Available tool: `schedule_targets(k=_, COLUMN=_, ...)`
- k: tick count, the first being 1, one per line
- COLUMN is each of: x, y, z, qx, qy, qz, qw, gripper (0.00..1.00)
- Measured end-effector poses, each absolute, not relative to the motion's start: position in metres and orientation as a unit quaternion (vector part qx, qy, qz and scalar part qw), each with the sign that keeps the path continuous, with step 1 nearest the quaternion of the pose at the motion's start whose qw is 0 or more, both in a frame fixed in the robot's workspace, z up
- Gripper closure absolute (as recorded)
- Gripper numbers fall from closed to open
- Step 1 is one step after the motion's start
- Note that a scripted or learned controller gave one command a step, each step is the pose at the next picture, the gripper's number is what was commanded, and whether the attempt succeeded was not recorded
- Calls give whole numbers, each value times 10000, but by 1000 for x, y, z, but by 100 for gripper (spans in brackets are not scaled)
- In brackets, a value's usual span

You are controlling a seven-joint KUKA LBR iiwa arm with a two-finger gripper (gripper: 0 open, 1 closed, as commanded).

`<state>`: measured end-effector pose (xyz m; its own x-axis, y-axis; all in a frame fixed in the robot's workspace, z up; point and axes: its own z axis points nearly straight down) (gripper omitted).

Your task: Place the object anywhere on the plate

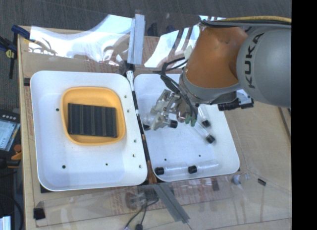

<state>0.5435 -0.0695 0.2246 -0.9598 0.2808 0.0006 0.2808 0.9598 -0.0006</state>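
Observation:
The yellow plate (92, 98) with a dark ridged centre lies in the left bin (49, 164). My gripper (157, 117) hangs low over the left part of the right bin (225, 154), close to the divider between the bins. A clear tube with a black cap (172, 123) sits right at the gripper's tip; whether it is held is unclear. Two more clear, black-capped tubes (206, 131) lie just right of the gripper. Another long clear tube (187, 168) rests along the right bin's near wall.
The arm's orange band (218, 58) and grey body cover the right bin's far right corner. Crumpled clear plastic (94, 43) lies behind both bins. A small green-tipped item (190, 120) sits under the wrist.

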Motion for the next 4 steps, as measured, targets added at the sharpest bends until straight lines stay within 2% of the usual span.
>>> schedule_targets(k=1, x=544, y=-70, z=225, qx=-1421, qy=-9899, qz=3, qw=2, gripper=0)
schedule_targets(k=2, x=540, y=-78, z=192, qx=190, qy=-9998, qz=-2, qw=13, gripper=0)
schedule_targets(k=3, x=609, y=-118, z=269, qx=1350, qy=-9908, qz=6, qw=-21, gripper=0)
schedule_targets(k=4, x=615, y=-149, z=232, qx=2591, qy=-9659, qz=-4, qw=4, gripper=0)
